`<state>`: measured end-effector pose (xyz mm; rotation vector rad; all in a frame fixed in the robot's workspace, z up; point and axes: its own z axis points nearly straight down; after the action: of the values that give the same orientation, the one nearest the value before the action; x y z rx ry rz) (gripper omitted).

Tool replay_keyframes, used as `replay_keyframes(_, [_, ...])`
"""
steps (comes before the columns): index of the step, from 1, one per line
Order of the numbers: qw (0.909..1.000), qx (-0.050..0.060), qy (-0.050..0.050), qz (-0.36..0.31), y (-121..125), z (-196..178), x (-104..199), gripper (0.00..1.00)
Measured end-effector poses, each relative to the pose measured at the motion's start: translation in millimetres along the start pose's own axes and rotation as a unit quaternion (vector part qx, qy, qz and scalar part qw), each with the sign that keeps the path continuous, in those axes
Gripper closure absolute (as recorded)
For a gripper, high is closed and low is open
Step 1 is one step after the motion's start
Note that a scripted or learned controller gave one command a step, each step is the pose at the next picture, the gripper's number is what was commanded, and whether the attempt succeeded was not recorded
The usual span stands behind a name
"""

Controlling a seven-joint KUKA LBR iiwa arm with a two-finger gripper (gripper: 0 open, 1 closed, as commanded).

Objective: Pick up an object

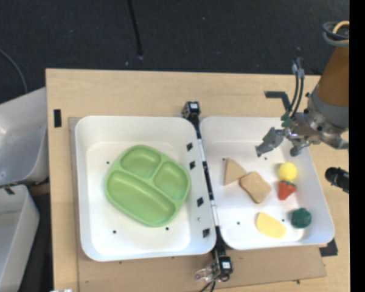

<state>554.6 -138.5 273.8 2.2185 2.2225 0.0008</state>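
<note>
The right bin (231,135) holds several toy foods. A tan wedge (233,171) lies beside a bread slice (255,187) near its middle. To their right sit a yellow ball (287,171) and a red strawberry (286,190). A yellow piece (271,225) and a dark green piece (301,218) lie toward the front. My gripper (281,146) hangs over the bin's far right part, just behind the yellow ball and above it. Its fingers (268,144) are spread and open, with nothing between them.
A green divided plate (147,184) lies in the left bin (85,145). A black-clipped divider (202,175) runs between the two bins. The wooden bench (170,90) extends behind the bins, and a white box (12,139) stands at the left.
</note>
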Motion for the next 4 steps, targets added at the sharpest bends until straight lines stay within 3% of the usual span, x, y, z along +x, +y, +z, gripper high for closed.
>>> replay_keyframes(3, [1.0, 0.002, 0.0, 0.002, -8, 129, -10, 0.0])
replay_keyframes(4, [1.0, -0.001, 0.0, 0.004, -6, 115, -10, 1.0])
